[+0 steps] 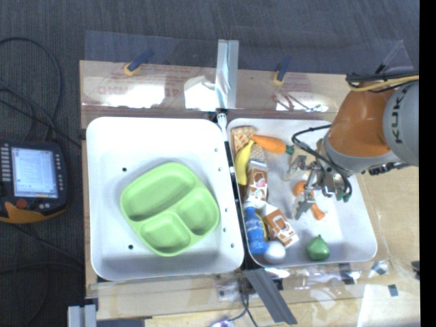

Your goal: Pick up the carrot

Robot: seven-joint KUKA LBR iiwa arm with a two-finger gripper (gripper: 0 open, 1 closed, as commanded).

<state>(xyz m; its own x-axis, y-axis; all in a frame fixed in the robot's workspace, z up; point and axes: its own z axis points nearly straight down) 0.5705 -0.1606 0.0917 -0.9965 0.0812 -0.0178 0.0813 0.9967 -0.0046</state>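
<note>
green pepper [317, 248] at right bin's [361, 234] near edge. gripper [308, 197] above the bin floor, fingers apart, over a small orange piece [317, 212]. carrot [270, 144] near far wall, beside banana [242, 161].

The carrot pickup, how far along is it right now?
Done: the arm has reached into the right bin, and the gripper sits low among the items. In hand: nothing certain; small orange pieces show by the gripper, but a grasp can't be confirmed. Left: the carrot lies at the bin's far end beside the banana, apart from the gripper, not yet lifted.
</note>
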